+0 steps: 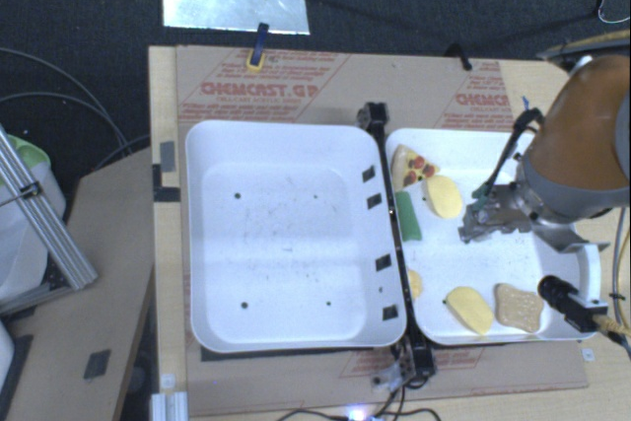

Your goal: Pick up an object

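gripper [473, 224] sits low in the right bin [513, 335], mid-floor, just right of the yellow oval piece [444, 196]; can't tell from this angle if it's spread or pressed together, and nothing visibly pinched. candidates all in the right bin: yellow oval piece near the top, pizza slice [409, 165] above-left of it, green block [407, 216] along the left wall, second yellow piece [470, 309] and a bread slice [519, 307] side by side near the front edge. all look like toy food: probably light, rigid, smooth plastic, so slip risk on the rounded ones. i'd take the oval across its narrow width, centred. flat bread slice looks harder, little edge to grab. left bin [207, 242] has no objects. readable text: "chemcast gp" printed in red on the brown sheet [325, 79] under the bins.
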You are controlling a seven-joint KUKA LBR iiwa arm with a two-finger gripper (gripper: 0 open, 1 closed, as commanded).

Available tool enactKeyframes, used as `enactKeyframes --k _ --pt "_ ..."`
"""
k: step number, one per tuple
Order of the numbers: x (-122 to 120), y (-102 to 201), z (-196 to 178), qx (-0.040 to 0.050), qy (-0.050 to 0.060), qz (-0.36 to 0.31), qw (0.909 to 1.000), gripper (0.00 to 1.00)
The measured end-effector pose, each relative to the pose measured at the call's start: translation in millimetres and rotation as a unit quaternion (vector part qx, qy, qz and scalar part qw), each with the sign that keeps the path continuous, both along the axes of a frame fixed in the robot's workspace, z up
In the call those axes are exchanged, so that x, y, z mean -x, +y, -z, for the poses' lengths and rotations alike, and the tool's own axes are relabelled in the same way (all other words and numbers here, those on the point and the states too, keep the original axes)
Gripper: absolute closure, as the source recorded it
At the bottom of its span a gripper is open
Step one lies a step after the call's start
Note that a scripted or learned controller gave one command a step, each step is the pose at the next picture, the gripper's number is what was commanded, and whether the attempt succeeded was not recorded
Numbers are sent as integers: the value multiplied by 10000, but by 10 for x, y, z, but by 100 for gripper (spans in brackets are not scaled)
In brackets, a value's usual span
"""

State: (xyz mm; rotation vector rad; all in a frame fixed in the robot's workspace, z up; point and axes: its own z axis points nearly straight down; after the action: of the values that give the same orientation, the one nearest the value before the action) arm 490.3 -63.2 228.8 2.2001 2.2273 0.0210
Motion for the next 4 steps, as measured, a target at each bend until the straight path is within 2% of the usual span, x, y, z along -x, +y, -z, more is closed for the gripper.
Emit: enactKeyframes --k 1,2,3,4 --pt "28 453 143 -1 76 16 10000 100" --pt "42 909 464 -2 97 18 10000 100" --pt "24 1145 -61 1 53 24 10000 100" --pt "26 1711 -891 -16 37 7 10000 100"
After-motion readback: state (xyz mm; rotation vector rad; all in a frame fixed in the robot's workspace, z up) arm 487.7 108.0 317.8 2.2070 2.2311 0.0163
